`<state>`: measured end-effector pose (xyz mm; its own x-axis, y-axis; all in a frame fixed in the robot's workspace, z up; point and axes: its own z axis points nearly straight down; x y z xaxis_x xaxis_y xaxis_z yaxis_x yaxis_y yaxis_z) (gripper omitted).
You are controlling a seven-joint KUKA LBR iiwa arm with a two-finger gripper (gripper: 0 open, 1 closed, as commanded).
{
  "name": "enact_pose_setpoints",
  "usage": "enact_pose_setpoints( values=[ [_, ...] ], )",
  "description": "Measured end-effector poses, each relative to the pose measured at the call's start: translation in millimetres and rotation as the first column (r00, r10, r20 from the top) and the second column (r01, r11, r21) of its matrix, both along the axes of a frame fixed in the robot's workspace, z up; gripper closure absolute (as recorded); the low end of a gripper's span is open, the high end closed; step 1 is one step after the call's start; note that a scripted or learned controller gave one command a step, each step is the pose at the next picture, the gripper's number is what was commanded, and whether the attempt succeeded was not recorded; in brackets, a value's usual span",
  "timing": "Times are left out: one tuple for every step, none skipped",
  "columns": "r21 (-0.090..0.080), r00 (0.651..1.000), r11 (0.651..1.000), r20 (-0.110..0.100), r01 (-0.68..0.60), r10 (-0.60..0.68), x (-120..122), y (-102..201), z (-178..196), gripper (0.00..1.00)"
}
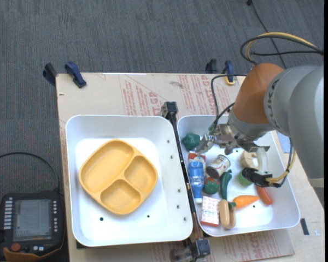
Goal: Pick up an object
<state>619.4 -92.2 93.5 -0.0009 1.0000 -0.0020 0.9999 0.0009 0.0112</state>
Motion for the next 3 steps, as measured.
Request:
enact_pose_setpoints(
  values=[
    [0.000, 1.000, 1.000, 0.004, 0.004, -0.004, -18.4, 8.1, 0.2, 0.00],
    [0.006, 1.000, 1.000, 0.001, 0.004, -0.004, -17.7, 10.4, 9.4, 1.00],
    [0.006, 1.000, 1.000, 0.001, 0.005, -0.005, -17.9, 10.4, 9.2, 0.00]
  ],
)
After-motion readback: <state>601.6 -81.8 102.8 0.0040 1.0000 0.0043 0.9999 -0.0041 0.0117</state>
